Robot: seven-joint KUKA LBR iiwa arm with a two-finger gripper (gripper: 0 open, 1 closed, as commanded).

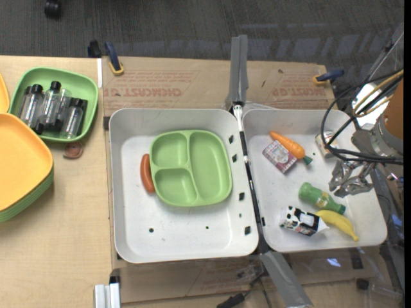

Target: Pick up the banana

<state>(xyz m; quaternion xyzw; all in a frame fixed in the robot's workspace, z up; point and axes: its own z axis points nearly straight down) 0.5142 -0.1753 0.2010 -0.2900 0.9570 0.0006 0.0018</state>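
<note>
I see the banana (338,224) lying near the front right corner of the right bin (376,236), just beside a green bottle (320,196) and a small black-and-white cow toy (300,221). My claw (349,179) hangs over the bin's right edge, above the bottle; whether it is open I cannot tell. A carrot (288,144) lies toward the bin's back.
</note>
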